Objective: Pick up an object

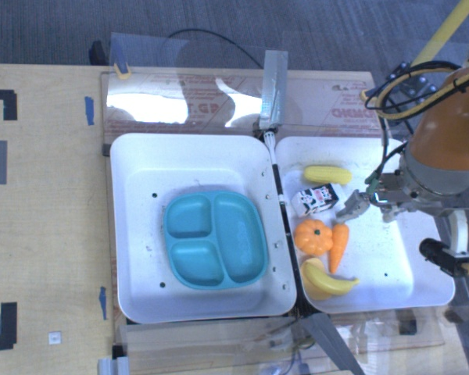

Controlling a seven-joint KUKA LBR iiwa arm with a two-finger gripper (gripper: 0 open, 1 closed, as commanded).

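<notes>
Two shallow, glossy white bins with rounded corners sit side by side on the bench. The left bin (133, 209) holds a smooth teal tray (216, 239) with three compartments. In the right bin (391, 264), a yellow corn (327, 175) lies at 12 o'clock of the cluster; below it sits a small black-and-white carton (316, 199), its print too small to read. Beneath that are a round orange pumpkin (313, 237), a tapered carrot (338, 246) touching it at 3 o'clock, and a curved banana (328, 280) at 6 o'clock. The gripper (350, 206) hangs just beside the carton, at its 3 o'clock, metal fingers slightly spread and pinching nothing. Red mirrored lettering behind the bins is unreadable.
</notes>
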